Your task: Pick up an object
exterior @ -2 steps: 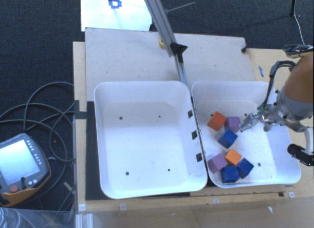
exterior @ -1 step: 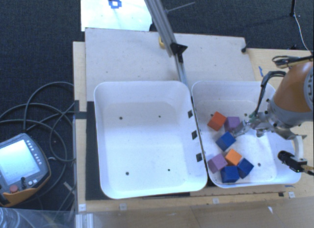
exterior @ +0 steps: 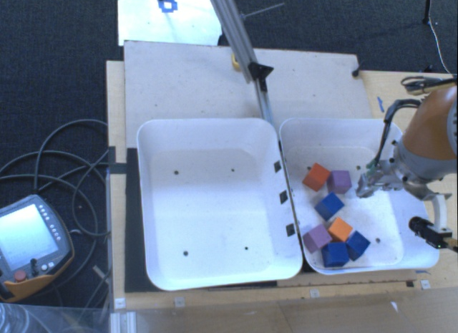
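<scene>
— Seven small blocks lie in the right bin point(exterior: 300, 134), all plain cubes with matte faces: an orange cube point(exterior: 315, 177) at the upper left of the group, a purple cube point(exterior: 340, 181) just beside it at three o'clock, and a blue cube point(exterior: 329, 205) below the pair.

— And the rest?

— Lower down sits a tight cluster. A second orange cube point(exterior: 340, 229) is in the middle, a pale purple cube point(exterior: 316, 238) touching it at about eight o'clock, a dark blue cube point(exterior: 358, 244) at four o'clock from it, and another blue cube point(exterior: 334, 254) at six o'clock, near the bin's front wall.

— Where is the gripper?

— The gripper point(exterior: 366, 183) hangs over the right bin, at three o'clock from the purple cube and near it, tip pointing toward the blocks. The arm point(exterior: 429, 134), orange at the band, comes in from three o'clock.

— Is it holding anything?

— Nothing is visible between its fingers; how far they stand apart, I cannot tell, the tip is too small and blurred.

— Around the bins?

— The left bin point(exterior: 154, 203) lies at nine o'clock from the right one, their walls touching. A handheld pendant point(exterior: 28, 242) with cables point(exterior: 64, 160) rests on the dark floor far at nine o'clock. A metal pole point(exterior: 232, 23) slants in from twelve o'clock.
</scene>
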Tool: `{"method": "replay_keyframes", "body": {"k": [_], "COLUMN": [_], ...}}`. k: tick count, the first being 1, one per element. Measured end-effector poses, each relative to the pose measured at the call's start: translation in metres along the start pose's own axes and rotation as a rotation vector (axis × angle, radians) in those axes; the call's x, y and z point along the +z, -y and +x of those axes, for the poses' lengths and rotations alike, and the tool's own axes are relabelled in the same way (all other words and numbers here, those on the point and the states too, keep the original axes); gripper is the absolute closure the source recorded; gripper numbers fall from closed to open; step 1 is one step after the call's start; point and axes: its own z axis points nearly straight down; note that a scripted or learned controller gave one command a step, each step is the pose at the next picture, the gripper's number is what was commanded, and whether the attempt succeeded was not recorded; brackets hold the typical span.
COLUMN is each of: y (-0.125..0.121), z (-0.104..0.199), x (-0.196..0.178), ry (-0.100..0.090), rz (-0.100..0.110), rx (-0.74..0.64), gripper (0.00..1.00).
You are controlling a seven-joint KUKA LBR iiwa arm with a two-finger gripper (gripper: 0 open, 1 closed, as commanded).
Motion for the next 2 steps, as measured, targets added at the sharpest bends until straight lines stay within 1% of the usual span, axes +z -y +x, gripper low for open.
{"method": "replay_keyframes", "body": {"k": [1, 2], "y": [0.005, 0.003], "z": [-0.005, -0.013], "x": [-0.048, -0.11], "ry": [0.001, 0.002], "rz": [-0.001, -0.004], "rx": [0.003, 0.001], "gripper": [1.0, 1.0]}}
